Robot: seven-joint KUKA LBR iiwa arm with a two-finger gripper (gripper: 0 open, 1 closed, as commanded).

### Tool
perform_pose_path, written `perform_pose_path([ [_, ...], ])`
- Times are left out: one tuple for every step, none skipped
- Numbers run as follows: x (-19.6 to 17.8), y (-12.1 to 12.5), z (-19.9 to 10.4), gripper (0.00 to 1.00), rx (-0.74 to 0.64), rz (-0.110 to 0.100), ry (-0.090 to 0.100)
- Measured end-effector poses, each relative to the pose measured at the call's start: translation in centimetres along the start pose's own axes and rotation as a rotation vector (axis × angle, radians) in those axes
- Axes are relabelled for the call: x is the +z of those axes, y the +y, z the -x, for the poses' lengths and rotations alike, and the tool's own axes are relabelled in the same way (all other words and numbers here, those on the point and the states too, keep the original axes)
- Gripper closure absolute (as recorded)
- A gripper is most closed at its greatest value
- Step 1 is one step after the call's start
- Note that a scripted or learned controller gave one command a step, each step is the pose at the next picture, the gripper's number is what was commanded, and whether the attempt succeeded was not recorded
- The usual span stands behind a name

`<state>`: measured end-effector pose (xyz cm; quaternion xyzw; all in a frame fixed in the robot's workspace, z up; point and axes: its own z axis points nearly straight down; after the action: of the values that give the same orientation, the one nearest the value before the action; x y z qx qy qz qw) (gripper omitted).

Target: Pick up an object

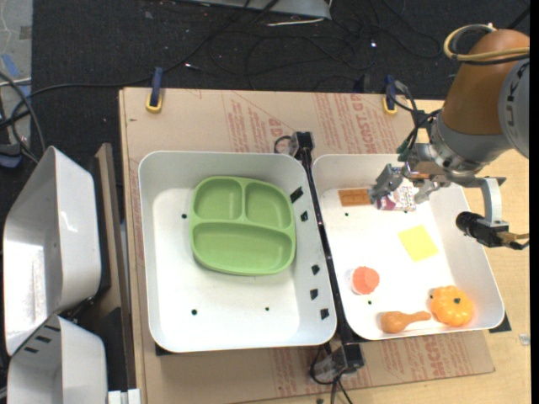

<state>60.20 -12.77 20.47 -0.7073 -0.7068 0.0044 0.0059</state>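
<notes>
Right now the gripper (396, 194) is hanging over the far part of the right bin (484, 289), just beside the brown block (354, 197). Something pale and mottled is sitting at its tip, but I cannot tell whether that is an object or gripper hardware, and I cannot tell the claw state either. Nothing is visibly being held. Candidates in that bin: the block at the far-left corner, yellow square (418, 243) mid-bin, red disc (365, 279) nearer the front, orange gourd (405, 319) and pumpkin (450, 305) at the front edge. The left bin (160, 251) is carrying a green tray (243, 225). I'm judging the block the closest target, though it is lying near the bin wall, so approaching from the bin's open side and centring before closing looks safer. The flat yellow square is looking hard to pinch.
</notes>
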Motion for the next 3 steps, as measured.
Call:
perform_pose_path([
  [-0.8, 0.3, 0.0, 0.00, -0.002, 0.014, -0.002],
  [3.6, -0.2, -0.1, 0.00, 0.000, 0.011, -0.002],
  [7.9, -0.2, -0.3, 0.00, 0.000, 0.010, -0.002],
])
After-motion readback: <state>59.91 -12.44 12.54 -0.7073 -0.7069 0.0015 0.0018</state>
